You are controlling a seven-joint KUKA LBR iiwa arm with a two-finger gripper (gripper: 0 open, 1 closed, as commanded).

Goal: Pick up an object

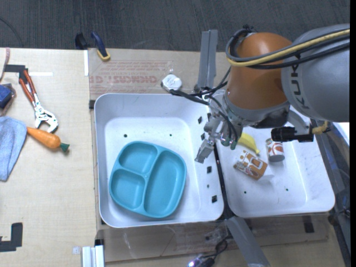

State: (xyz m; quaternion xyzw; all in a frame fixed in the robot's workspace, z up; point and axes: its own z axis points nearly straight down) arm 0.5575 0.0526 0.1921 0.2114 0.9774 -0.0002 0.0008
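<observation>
— Where does the gripper (pixel 214 141) hang?
— Over the ridge between the bins; whether it clenches cannot be told.
— The objects?
— At its three o'clock, in the right bin (pixel 289 196): banana (pixel 248 143), orange packet (pixel 250 165), small can (pixel 275 150).

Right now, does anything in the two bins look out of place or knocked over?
Nothing looks spilled or damaged. In the right bin, a small can and a snack pack lie on their sides. The blue plate sits flat in the left bin.

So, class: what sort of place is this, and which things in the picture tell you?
Probably a robotics lab or test bench: a KUKA arm reaches over two white bins, one holding a blue divided plate, with pliers on the wooden bench.
</observation>
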